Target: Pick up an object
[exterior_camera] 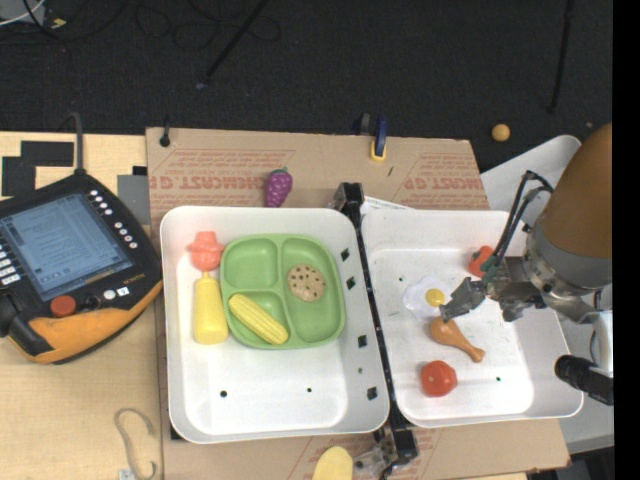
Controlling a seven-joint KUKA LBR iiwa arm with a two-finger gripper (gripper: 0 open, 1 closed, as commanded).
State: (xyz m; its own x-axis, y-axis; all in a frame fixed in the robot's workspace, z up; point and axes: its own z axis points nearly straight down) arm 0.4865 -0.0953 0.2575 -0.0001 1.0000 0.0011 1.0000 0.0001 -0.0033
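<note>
Reaching from right | hand (462,303) low over drumstick (457,338) in right bin (545,398) | grip unclear

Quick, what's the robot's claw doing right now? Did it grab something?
Gripper: low in the right bin, just above the chicken drumstick, beside the fried egg. Whether it has grabbed anything cannot be told.

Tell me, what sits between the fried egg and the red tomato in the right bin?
In the camera view, the toy chicken drumstick lies between the fried egg and the tomato, with the gripper at its upper end.
</note>
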